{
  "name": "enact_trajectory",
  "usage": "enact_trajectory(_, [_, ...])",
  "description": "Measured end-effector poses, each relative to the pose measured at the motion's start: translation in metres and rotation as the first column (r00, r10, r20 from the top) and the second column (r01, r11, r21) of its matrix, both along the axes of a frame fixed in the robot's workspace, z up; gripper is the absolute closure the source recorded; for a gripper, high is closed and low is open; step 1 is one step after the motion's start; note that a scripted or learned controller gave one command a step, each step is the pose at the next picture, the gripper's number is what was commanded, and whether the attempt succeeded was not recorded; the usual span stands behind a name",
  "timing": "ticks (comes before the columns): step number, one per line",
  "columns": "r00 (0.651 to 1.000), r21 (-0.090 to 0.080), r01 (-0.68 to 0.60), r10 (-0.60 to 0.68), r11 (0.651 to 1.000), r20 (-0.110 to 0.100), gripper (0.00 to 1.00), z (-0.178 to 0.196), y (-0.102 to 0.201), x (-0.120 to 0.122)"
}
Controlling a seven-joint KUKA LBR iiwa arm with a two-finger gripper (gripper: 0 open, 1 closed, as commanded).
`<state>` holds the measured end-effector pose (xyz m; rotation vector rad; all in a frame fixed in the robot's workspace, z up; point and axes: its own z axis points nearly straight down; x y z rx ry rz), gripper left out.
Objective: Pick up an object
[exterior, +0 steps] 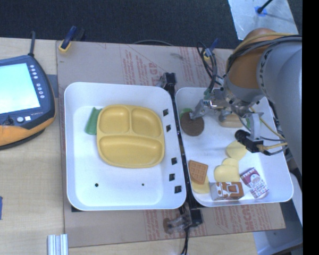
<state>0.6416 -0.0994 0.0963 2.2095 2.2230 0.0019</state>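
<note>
2 white bins sit side by side on a wooden surface (26,195). The left bin (80,190) holds a yellow divided tray (130,136) lying over a green item (92,120). The right bin (279,193) holds a brown disc (192,125), a waffle (198,171), yellow pieces (227,171), a brown box (226,190) and a red-and-white packet (254,183). The grey arm (279,84) reaches in from the right. Its gripper (203,108) hangs over the right bin's top-left corner, just above and right of the brown disc. How far apart the fingers are cannot be told, and nothing is seen between them. A tablet (16,92) rests at far left.
</note>
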Motion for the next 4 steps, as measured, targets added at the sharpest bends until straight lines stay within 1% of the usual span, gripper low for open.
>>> enact_trajectory(1, [1.000,0.002,0.010,-0.009,1.000,-0.010,0.00,0.011,-0.108,-0.049])
enact_trajectory(2, [1.000,0.003,0.000,0.000,1.000,-0.002,0.00,-0.004,-0.101,0.018])
enact_trajectory(3, [1.000,0.007,0.003,-0.003,1.000,-0.016,0.00,-0.005,-0.056,-0.078])
enact_trajectory(4, [1.000,0.005,0.004,-0.004,1.000,-0.013,0.00,-0.005,-0.039,-0.122])
